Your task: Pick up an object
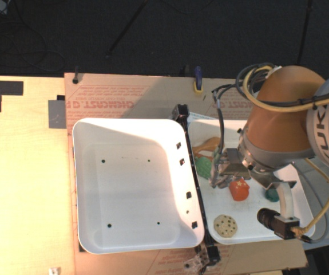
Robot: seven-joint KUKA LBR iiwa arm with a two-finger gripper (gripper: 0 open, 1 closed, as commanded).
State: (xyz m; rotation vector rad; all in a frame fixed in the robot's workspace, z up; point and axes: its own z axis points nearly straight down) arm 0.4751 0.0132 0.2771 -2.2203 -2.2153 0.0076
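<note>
Item, far left: we note the pale wooden table [21, 182] with black squares near its upper corner, and a cardboard sheet [124, 99] laid under both bins. Item, centre: the left bin [84, 153], white and shallow, with four small dark dots on its floor. Item, along the seam between the bins: a row of black clips [182, 148]. Item, right: the right bin [210, 222], which holds the loose things, namely a green object [203, 166] near the dividing wall, an orange-tan piece [209, 145] just above it, a red-orange object [239, 190] near the middle, a round speckled biscuit-like disc [226, 226] toward the near rim, and a small teal piece [272, 195] further right. Item: the arm's orange band [278, 113] hangs over this bin, and below it the end effector [226, 175] reaches down between the green object and the red-orange one. We cannot tell whether it stands open or closed, since wrist and cables cover it from this angle. Step in hand, by our judgement: the descent or approach onto a candidate, most likely the red-orange object or the green one. Nothing reads as lifted. The next move calls for settling squarely over one object, closing on it alone, then rising clear of its neighbours.
</note>
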